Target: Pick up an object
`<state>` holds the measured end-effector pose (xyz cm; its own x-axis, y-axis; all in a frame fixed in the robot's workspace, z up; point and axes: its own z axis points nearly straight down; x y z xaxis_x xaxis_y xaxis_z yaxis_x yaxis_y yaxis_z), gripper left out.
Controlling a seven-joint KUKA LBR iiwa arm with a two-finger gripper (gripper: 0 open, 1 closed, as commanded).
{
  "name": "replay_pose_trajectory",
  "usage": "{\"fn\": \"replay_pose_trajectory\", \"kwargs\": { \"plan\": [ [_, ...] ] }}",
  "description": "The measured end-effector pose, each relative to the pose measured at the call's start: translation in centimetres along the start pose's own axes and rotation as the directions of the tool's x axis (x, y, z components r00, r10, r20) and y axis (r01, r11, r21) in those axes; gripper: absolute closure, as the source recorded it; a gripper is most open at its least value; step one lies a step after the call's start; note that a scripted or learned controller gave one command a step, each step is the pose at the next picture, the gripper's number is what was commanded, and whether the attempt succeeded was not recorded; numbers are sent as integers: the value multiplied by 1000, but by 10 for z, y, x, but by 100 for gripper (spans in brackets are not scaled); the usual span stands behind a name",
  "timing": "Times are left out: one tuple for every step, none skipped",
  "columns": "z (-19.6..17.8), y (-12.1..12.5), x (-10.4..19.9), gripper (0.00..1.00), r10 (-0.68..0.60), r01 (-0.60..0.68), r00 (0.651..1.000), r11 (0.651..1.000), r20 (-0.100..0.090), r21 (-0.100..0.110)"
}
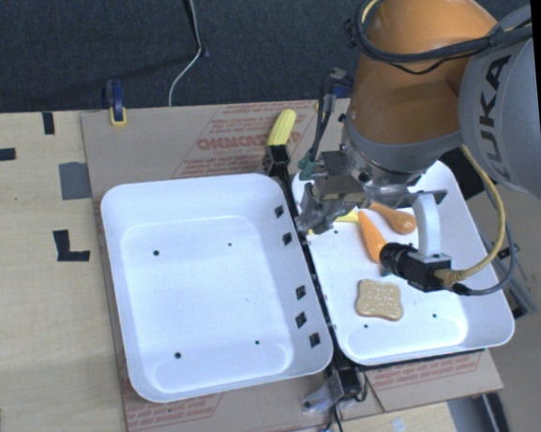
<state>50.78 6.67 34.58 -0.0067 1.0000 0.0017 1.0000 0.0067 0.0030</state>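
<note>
**Over the right bin, jaws low beside the carrot**

Across the bench [34, 306], the arm [427, 65] is the largest thing, and its orange bulk covers the far half of the right bin [455, 333]. The left bin [202, 292] shares a wall with the right bin.

The jaws hang low inside the right bin, against the wall it shares with the left bin and toward its far end. The wrist hides them, so I cannot tell whether they stand wide or narrow. Nothing shows between them.

The toast [379, 300] lies flat in the right bin's near half, well apart from the jaws. The carrot [374, 236] lies around the bin's middle, and its long axis runs roughly from the far side to the near side. A second orange piece [398, 218] seems to touch its far end. A yellow scrap [348, 218] sits between the carrot and the jaws.

I judge the carrot the likeliest pick because it lies nearest. It lies just beside the jaws, away from the shared wall and toward the bin's middle. A short shift that way would bring the jaws over the carrot. They would close best across its long axis.
</note>
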Motion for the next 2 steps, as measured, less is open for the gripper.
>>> {"fn": "replay_pose_trajectory", "kwargs": {
  "plan": [
    [19, 28, -5, 100, 6, -6, 1000, 1000, 4, 5],
    [78, 8, 69, 100, -1, 1, 1000, 1000, 2, 11]
  ]
}}
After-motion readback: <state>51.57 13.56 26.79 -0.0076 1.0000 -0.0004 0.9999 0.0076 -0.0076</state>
